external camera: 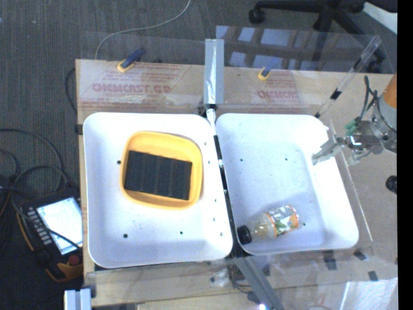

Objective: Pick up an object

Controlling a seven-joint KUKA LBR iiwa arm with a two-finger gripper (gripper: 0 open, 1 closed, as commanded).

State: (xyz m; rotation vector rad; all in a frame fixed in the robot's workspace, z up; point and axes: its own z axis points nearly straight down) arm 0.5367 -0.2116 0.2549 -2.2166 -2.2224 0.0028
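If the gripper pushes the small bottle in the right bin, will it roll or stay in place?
The bottle lies on its side near the front wall of the right bin, so a push across its length would probably roll it. It looks like clear plastic, likely light and somewhat slippery. The gripper is at the bin's right edge, apart from it.

At the right edge, the arm's grey metal wrist (pixel 377 134) carries a sliver of orange band (pixel 390 92), dark cables looping above, and 1 pale metal gripper finger (pixel 324 152).
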